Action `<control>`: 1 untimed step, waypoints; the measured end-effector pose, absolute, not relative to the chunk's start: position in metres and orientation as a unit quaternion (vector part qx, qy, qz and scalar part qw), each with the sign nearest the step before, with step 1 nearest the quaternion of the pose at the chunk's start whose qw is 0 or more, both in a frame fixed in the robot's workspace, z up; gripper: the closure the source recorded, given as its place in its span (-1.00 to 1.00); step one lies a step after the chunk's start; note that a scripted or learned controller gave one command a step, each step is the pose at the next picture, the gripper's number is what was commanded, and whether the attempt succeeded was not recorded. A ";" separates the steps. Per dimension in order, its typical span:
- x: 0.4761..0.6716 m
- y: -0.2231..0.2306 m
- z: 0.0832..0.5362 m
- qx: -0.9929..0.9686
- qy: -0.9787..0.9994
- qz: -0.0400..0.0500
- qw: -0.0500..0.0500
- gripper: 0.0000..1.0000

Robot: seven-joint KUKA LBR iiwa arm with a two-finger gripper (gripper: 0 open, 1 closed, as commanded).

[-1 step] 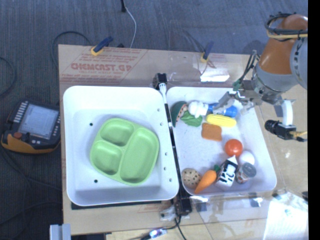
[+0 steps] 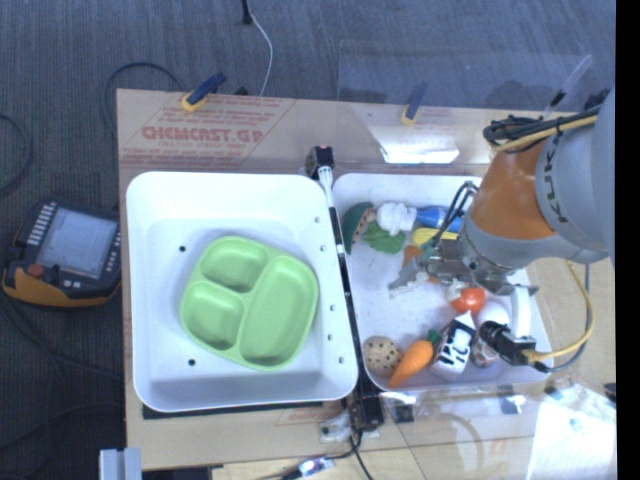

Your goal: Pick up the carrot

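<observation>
Carrot (image 2: 411,361) lies in the right bin (image 2: 372,290), near its front wall, tilted, leafy end up toward the hand (image 2: 418,271). It sits below the hand and apart from it, nothing between the fingers that can be made out; how far the hand is open cannot be told at this angle.

A speckled ball (image 2: 379,351) touches the carrot on the side away from the arm (image 2: 540,203). A white-and-black block with black marks (image 2: 457,347), unreadable, is just beside the carrot's top on the arm side. A small red-orange piece (image 2: 470,298) lies between that block and the hand.

Beyond the hand, toward the back wall: a green-and-white soft toy (image 2: 382,223) and a blue-and-yellow item (image 2: 437,221), crowded together.

Little open room around the carrot: front wall close below, ball and block on either flank. Bare bin floor shows just under the hand.

Left bin (image 2: 160,208) holds a green divided tray (image 2: 250,300), well apart from the hand. Cardboard on the counter (image 2: 205,133) reads "CHEMCAST GP" in red. A pendant (image 2: 62,253) lies on the floor far left.
</observation>
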State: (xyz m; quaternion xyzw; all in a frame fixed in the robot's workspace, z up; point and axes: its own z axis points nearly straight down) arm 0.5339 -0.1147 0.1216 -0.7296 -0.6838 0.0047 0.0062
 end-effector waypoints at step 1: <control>0.498 -0.110 0.092 -0.673 -0.740 -0.003 -0.006 -1.00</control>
